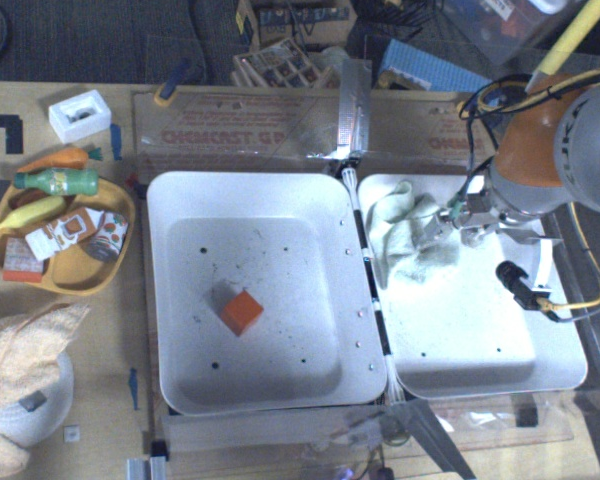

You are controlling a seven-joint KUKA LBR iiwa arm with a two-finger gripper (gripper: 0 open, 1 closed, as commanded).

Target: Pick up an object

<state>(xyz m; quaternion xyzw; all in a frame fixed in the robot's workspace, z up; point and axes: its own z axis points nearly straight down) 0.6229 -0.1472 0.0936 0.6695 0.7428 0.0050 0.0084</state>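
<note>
the gripper (446, 218) sits over the pale cloth (405, 233) near the right bin's (480, 368) far-left corner, jaws' state i cannot tell, so the limp fabric may slip free when lifted.

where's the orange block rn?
The small orange cube-shaped block sits alone near the middle of the left white bin, far from the claw over the right bin.

An orange block (242, 312) sits alone on the floor of the left bin (180, 208), slightly below its middle, turned cornerwise to the bin walls. A pale, crumpled cloth (398, 230) lies bunched in the upper left part of the right bin (500, 363), close against the wall shared with the left bin.
</note>
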